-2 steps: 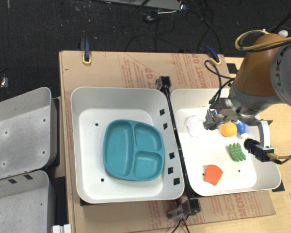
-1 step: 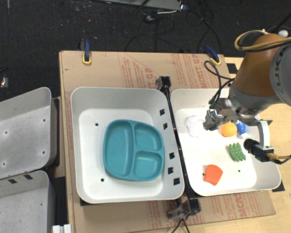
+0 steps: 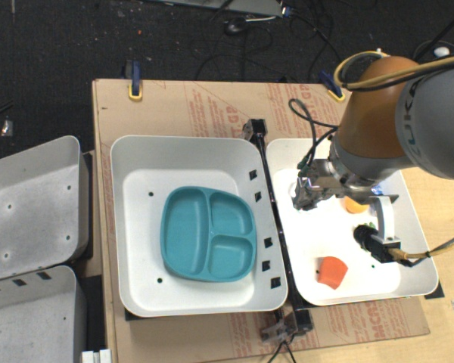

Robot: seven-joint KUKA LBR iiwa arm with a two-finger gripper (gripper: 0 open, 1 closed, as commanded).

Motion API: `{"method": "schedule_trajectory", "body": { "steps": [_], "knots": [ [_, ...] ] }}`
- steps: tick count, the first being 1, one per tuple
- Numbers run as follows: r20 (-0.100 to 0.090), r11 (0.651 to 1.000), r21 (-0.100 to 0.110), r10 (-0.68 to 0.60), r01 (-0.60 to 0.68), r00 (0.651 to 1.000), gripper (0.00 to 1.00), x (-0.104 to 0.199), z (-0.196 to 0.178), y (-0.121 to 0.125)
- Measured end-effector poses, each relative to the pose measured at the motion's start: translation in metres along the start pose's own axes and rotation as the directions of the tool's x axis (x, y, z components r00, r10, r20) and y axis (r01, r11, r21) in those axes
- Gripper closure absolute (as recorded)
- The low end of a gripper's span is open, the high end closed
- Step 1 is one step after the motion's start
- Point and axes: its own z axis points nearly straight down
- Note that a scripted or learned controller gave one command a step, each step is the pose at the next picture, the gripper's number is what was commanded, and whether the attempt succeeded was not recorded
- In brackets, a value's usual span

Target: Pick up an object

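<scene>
Two bins (image 3: pixel 129 203) side by side | right bin (image 3: pixel 408 278): orange block (image 3: pixel 332 271) near edge, yellow piece (image 3: pixel 355 205) far, part-hidden under wrist | gripper (image 3: pixel 306 195) low over floor at left, likely lined up for a grab, well apart from block | claw state: cannot tell | block stubby, long axis unclear | teal plate (image 3: pixel 209 234) in left bin.

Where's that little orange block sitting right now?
The orange block lies in the right-hand white bin, near its front edge, below the arm's gripper. The teal plate sits in the other bin to its left.
</scene>
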Motion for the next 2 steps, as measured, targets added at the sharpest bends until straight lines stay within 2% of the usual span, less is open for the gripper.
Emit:
{"method": "schedule_trajectory", "body": {
  "steps": [1,2],
  "knots": [
    [0.0,1.0,-0.002,-0.001,0.001,1.0,1.0,0.055,-0.014,-0.013],
    [0.001,1.0,-0.001,0.0,0.0,1.0,1.0,0.104,-0.025,-0.015]
  ]
}}
